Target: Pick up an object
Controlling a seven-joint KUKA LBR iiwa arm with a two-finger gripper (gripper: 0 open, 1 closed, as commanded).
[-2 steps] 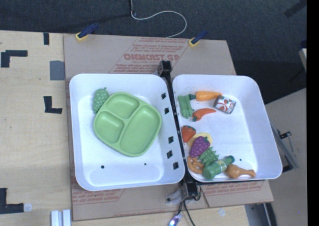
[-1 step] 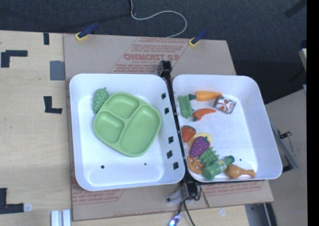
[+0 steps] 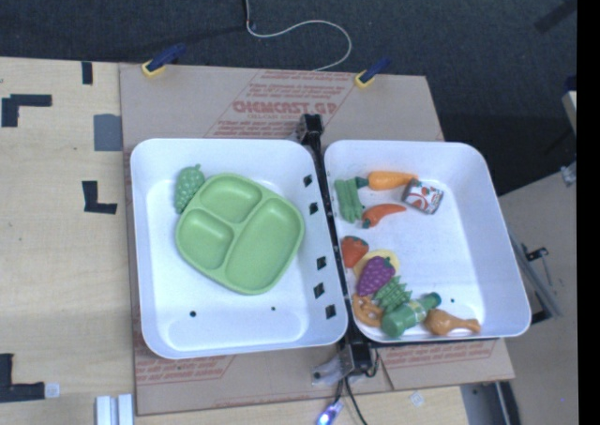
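Observation:
The right bin [image 3: 469, 254] holds several toy foods along its left side. An orange carrot [image 3: 390, 179] lies at the top beside a small red and white can [image 3: 422, 196]. Green beans [image 3: 348, 200] and a second orange carrot [image 3: 382, 215] lie just below. Lower down sit a red tomato-like piece [image 3: 353, 250], purple grapes [image 3: 374, 275], a green vegetable [image 3: 405, 313] and an orange-brown drumstick-like piece [image 3: 450, 324]. In the left bin [image 3: 159, 301] a green divided plate [image 3: 241, 234] lies with a green grape bunch [image 3: 189, 186] at its upper left.
Both bins rest on a cardboard sheet [image 3: 281, 104] held by blue and yellow clamps [image 3: 165, 59]. A white cable [image 3: 300, 29] loops over the dark floor behind. The right part of the right bin is bare white.

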